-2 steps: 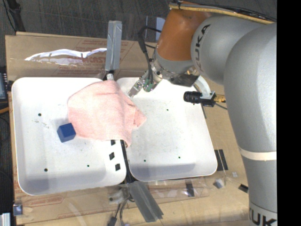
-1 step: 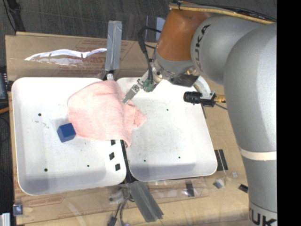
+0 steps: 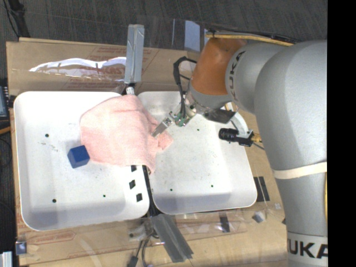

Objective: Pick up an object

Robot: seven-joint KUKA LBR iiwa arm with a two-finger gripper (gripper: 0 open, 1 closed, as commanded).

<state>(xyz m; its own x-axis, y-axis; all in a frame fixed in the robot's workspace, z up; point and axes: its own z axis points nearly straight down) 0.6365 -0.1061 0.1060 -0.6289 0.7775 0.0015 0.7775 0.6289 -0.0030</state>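
The pink cloth (image 3: 119, 131) lies draped over the divide between the left bin (image 3: 33, 166) and right bin (image 3: 222, 177), a blue block (image 3: 78, 156) just beside it, and the gripper (image 3: 167, 125) sits at its right edge, apparently closed on a fold, so a lift seems next.

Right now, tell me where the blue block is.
The blue block sits in the left bin, just below-left of the pink cloth.
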